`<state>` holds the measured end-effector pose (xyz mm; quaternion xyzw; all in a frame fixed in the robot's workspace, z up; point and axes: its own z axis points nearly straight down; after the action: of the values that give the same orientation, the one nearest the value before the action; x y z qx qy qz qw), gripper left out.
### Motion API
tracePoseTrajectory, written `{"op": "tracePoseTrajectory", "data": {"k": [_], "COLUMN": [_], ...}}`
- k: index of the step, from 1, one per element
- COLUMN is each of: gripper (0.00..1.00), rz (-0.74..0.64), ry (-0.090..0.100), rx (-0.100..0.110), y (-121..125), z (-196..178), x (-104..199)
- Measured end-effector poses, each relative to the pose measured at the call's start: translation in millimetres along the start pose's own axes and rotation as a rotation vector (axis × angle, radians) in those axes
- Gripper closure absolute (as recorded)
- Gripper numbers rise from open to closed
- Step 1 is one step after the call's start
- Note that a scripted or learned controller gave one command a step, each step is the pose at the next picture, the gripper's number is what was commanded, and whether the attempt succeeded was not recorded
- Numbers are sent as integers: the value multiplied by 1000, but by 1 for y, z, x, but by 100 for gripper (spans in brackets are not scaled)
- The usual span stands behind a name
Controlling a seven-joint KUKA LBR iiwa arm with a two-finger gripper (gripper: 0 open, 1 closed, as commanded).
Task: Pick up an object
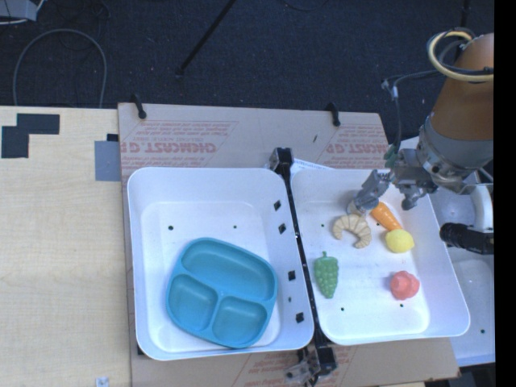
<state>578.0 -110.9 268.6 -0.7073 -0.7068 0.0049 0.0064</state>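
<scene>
Grey fingers of the gripper (364, 201) hang low in the right bin (451, 313), just above the croissant (353, 230) and beside the carrot (385, 215); I cannot tell whether they are parted. I see a lemon (399, 241), grapes (326, 274) and a strawberry (404, 285) nearer. A blue tray (221, 291) lies in the left bin (145, 216).

the gripper (364, 201) is hanging over the right bin (451, 317), just above the croissant (353, 230) and carrot (385, 215); a blue tray (220, 291) is lying in the left bin (145, 192).
</scene>
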Motion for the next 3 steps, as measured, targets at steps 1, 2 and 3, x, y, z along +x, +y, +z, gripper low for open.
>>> {"op": "tracePoseTrajectory", "data": {"k": [1,2,3], "gripper": [0,0,0], "rz": [-2,-1,-1], "ry": [-1,-1,0], "rx": [-12,-7,-8], "y": [2,7,6], "z": [-7,55,120], "x": [0,-2,2]}}
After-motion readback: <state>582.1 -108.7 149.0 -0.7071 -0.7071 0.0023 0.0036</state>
